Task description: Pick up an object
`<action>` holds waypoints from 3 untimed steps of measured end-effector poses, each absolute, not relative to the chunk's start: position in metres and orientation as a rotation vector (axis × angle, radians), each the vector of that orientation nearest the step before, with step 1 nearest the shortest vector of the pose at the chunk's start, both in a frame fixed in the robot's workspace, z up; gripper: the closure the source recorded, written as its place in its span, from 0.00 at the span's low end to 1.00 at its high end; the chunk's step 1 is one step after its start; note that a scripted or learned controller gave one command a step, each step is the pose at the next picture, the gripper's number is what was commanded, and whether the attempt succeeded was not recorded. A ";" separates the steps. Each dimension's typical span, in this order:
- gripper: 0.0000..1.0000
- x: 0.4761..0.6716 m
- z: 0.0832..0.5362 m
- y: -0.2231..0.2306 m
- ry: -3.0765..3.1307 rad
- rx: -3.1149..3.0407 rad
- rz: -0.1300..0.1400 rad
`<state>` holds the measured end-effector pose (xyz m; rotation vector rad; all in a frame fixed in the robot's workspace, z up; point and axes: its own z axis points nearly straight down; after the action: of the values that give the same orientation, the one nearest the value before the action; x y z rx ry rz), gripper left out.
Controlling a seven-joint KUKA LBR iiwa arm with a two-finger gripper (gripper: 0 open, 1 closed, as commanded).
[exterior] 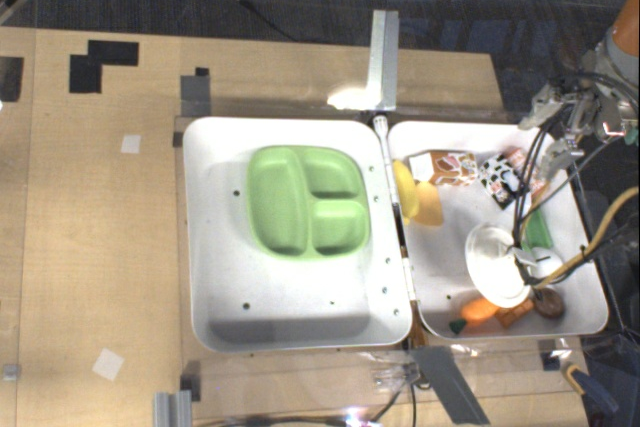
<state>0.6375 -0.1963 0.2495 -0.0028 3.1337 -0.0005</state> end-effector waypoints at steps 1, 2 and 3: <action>0.00 0.608 0.116 -0.204 3.092 -0.480 -0.003; 0.00 0.607 0.093 -0.189 3.087 -0.442 -0.010; 0.00 0.552 0.095 -0.142 3.077 -0.458 -0.011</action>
<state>0.5518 -0.1416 0.0950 -0.4580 3.0766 -0.0109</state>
